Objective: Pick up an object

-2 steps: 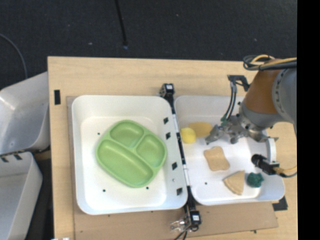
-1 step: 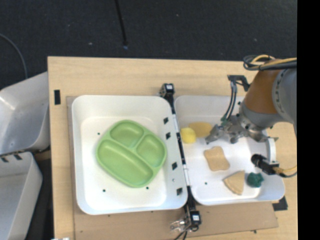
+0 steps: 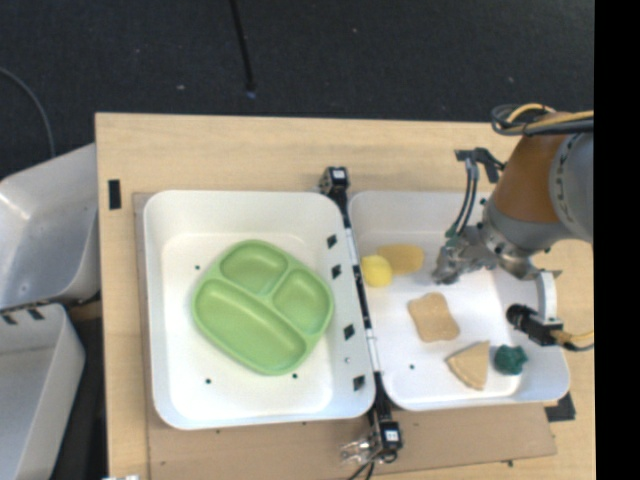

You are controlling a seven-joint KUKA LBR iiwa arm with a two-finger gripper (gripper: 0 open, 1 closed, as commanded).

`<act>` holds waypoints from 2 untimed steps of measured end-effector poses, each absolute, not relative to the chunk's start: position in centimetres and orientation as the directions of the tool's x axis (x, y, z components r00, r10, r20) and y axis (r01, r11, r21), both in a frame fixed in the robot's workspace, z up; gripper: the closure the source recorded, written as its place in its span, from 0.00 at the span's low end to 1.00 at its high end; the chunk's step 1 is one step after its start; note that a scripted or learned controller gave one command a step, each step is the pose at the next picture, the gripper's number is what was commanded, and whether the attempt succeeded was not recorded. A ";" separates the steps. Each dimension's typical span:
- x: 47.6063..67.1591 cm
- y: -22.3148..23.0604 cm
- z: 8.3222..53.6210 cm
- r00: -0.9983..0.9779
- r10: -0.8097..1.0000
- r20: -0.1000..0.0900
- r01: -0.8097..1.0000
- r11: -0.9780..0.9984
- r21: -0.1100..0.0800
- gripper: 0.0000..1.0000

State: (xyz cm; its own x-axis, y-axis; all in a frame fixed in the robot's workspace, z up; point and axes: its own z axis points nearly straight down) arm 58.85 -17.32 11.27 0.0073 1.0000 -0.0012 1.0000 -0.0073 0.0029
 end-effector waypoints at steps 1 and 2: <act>59.9 -17.7 17.0 -0.002 1.000 -0.002 1.000 0.002 0.007 1.00; 60.0 -17.9 21.4 -0.002 1.000 -0.002 1.000 0.002 0.005 1.00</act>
